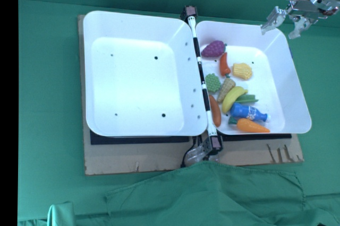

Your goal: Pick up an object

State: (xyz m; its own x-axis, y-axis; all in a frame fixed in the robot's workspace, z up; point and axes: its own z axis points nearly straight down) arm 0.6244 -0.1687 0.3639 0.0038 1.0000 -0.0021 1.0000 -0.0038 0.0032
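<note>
My gripper (284,25) hangs above the far right corner of the right bin (284,68), open, with nothing between its fingers. The right bin holds several toy foods: purple grapes (213,49), a red chilli (224,64), a yellow corn piece (242,70), a green leafy piece (212,83), a pale corn cob (226,89), a yellow banana (233,98), a blue bottle (248,112), an orange carrot (253,125) and an orange sausage (214,110). All lie well to the front left of the gripper.
The left bin (138,76) sits beside the right one, split from it by a black-and-white bar (201,74). Both rest on a cardboard sheet (133,158) over green cloth. Rumpled green fabric (212,196) lies at the front.
</note>
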